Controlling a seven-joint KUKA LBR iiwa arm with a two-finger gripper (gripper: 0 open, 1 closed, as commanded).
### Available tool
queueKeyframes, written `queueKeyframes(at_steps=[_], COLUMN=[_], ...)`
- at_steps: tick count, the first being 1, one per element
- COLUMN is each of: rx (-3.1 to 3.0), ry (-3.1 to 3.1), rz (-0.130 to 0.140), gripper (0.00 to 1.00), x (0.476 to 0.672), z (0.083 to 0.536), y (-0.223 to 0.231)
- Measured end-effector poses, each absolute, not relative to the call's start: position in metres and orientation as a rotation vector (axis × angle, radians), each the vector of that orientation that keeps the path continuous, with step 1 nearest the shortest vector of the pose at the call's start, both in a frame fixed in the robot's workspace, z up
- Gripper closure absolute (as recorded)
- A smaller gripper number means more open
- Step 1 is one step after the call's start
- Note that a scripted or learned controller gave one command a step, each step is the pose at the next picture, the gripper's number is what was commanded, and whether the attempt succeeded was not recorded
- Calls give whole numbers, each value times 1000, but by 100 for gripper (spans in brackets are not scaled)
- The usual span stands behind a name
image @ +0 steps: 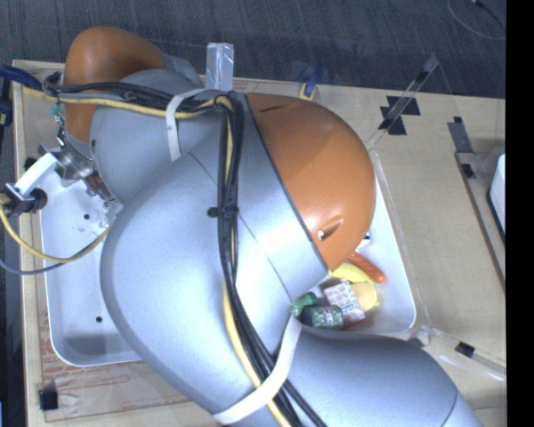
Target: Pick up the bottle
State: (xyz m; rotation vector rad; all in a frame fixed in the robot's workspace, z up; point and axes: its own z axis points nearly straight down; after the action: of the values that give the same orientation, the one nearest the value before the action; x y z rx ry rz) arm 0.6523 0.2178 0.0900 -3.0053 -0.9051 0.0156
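Robotics lab: taped bench [427,194], cabled arm [205,265].

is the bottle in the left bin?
No: the bottle lies in the right bin, beside the yellow item, partly under the arm.

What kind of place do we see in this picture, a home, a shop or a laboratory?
Most likely a robotics laboratory or test cell. A large grey and orange arm with taped cables reaches over shallow white bins on a wooden bench. A bottle lies among small items in the right bin.
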Motion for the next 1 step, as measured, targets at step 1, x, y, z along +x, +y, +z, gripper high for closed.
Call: queueKeyframes(at_steps=[1], rx=[-3005], ry=[-905], rz=[16], gripper=[0], x=[652], z=[90], y=[218])
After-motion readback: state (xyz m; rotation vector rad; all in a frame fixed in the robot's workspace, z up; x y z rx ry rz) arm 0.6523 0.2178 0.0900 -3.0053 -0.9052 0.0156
